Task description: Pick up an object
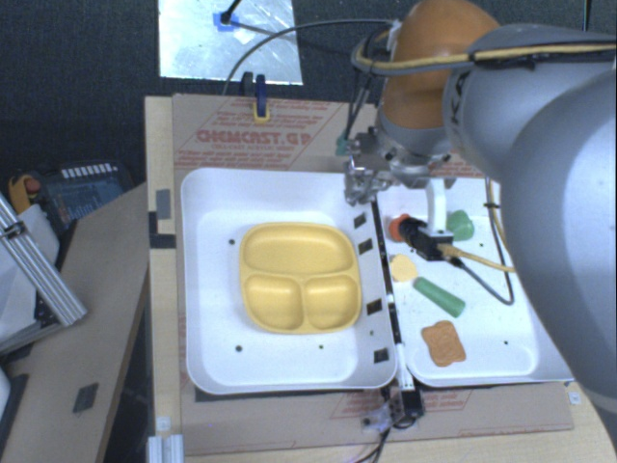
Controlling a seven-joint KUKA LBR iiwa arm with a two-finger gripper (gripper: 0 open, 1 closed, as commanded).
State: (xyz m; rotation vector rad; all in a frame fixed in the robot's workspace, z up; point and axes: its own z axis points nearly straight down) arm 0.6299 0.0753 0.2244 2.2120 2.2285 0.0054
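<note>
My gripper (361, 187) hangs low over the back end of the divider between the two bins, under the arm's orange band. In the right bin (501, 355) lie a small orange-red piece (396, 226), a green cup-shaped piece (460, 225), a pale yellow disc (403, 269), a green cylinder (440, 295) and a brown toast-shaped piece (443, 342). The orange-red piece is the nearest to the gripper, a little to its right and toward the front. Nothing shows held in the gripper.
A yellow divided plate (297, 276) fills the middle of the left bin (207, 258). The arm's large grey body covers the right side of the right bin. A ridge with black clips (376, 287) separates the bins.
</note>
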